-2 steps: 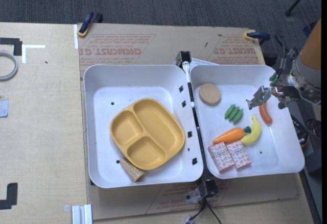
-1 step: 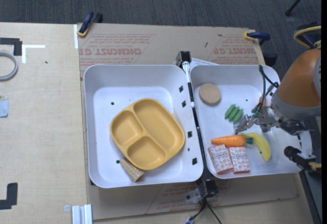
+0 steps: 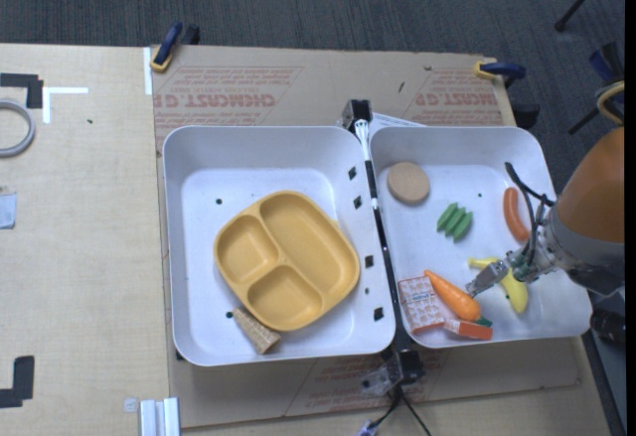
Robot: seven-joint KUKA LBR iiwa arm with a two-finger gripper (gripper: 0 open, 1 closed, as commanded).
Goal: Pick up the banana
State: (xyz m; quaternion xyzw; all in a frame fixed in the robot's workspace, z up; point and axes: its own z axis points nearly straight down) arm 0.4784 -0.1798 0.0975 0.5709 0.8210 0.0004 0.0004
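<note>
Banana [image 3: 514, 291] (near bin [image 3: 571, 325] edge) beside carrot [image 3: 452, 294]

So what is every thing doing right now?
gripper: low in the right bin, by the banana
banana: lying flat
carrot: lying flat
sausage: lying by the bin wall
yellow tray: right way up, in the left bin

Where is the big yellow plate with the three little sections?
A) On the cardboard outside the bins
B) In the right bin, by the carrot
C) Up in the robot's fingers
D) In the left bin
D: the yellow plate lies flat in the left bin, with a brown cracker-like piece at its lower edge, while the carrot and banana are over in the right bin.
</note>
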